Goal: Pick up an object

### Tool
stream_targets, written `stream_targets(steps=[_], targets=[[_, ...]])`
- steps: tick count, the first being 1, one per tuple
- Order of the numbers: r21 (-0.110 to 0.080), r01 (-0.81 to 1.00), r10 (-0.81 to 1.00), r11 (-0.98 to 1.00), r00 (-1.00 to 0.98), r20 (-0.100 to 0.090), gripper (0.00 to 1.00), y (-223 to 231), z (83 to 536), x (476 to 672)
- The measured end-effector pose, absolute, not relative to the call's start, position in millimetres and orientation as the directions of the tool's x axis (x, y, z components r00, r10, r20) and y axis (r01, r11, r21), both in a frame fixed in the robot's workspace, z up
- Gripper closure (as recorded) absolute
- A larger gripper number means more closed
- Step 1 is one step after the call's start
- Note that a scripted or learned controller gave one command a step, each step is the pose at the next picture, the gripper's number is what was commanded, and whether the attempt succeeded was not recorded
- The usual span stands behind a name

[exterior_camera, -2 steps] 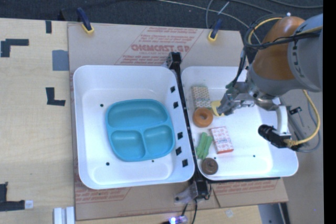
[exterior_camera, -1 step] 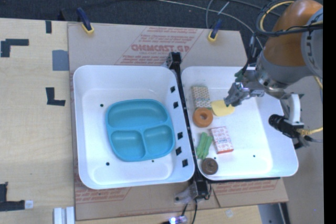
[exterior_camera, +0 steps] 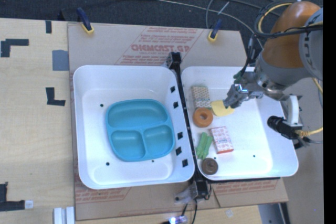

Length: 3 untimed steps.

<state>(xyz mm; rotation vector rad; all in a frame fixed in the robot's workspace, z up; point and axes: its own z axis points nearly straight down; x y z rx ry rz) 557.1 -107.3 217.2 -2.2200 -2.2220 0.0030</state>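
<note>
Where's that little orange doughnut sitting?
The orange doughnut lies in the right bin, near the divider, between a patterned block and a green item.

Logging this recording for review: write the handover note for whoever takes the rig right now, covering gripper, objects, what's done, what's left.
Gripper: low in the right bin, at the yellow piece; grasp cannot be confirmed.
Right bin, along the divider: patterned block, orange ring, red-and-white box, green item, brown disc.
Left bin: blue divided tray.
Done: nothing visibly lifted.
Left: secure one object and raise it.
</note>
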Motion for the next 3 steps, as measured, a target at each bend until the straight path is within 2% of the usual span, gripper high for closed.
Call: stream_targets(steps=[1, 3], targets=[[-0.003, 1.000, 1.000, 0.005, -0.005, 0.001, 1.00, -57.4, 209.0, 552.4], [-0.001, 1.000, 1.000, 0.007, -0.007, 0.002, 1.00, 53.7, 224.9, 562.1]])
